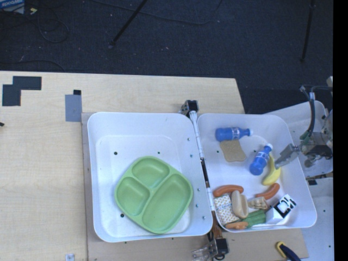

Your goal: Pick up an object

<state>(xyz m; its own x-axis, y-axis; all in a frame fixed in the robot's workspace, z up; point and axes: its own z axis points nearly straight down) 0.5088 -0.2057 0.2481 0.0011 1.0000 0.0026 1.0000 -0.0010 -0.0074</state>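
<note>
A: State the position of the gripper [287,155].

B: It sits at the right rim of the right bin [296,132], reaching in from the right. Its tip lies just beside the banana [272,174] and near the lower bottle [260,160].

A: Finger condition?

B: I cannot tell whether they are apart or together; the tip is small and blurred at this angle. No object is visible between them.

A: List the contents of the right bin.

B: Upper bottle [232,133]: blue, lying on its side near the back wall, cap pointing right. Tan slab [234,151]: flat, just below that bottle. Lower bottle: blue, tilted, cap toward the upper right, touching the banana on its right side. Two sausages: one [228,190] left of centre, one [267,191] below the banana. A cluster lies along the front wall: bun [239,204], waffle [223,205], green piece [255,217], carrot [237,225]. A black-and-white tag [284,206] rests at the front right corner.

A: Left bin [103,140]?

B: It holds one green tray [154,193] with three compartments, lying flat toward the front right of the bin.

A: Surroundings?

B: Both bins stand touching, side by side, on a wooden bench [38,173]. A yellow-handled tool [286,250] lies on the bench in front of the right bin.
</note>
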